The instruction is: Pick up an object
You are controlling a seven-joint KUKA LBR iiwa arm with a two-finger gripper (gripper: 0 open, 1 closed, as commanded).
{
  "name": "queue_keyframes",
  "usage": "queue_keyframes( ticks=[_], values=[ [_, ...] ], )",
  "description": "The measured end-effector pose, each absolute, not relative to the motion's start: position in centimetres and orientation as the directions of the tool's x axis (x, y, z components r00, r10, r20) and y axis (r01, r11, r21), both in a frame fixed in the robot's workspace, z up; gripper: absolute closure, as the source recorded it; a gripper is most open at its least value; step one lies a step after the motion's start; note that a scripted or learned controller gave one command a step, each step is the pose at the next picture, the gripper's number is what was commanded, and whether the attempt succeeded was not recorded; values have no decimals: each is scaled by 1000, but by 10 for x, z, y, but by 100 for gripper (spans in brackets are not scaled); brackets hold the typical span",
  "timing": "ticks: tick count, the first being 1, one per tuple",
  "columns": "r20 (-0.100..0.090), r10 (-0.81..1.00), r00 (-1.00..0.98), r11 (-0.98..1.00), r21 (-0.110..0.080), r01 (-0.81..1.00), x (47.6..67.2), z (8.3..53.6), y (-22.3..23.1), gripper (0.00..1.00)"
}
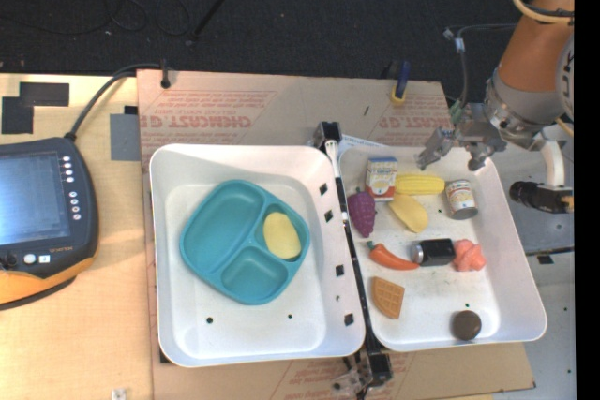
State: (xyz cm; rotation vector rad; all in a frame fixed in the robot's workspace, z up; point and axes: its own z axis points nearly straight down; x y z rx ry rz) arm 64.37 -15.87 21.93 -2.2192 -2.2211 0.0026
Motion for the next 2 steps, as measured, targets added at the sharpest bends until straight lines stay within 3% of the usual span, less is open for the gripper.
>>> queue_keyframes(
  ticks=[1, 2],
  values=[
    [3, 1000, -1, 1, -9, 1000, 641, 80, -136, 0],
    [-10, 1000, 7, -7, 2, 1000, 627, 90, -109, 0]
  ],
)
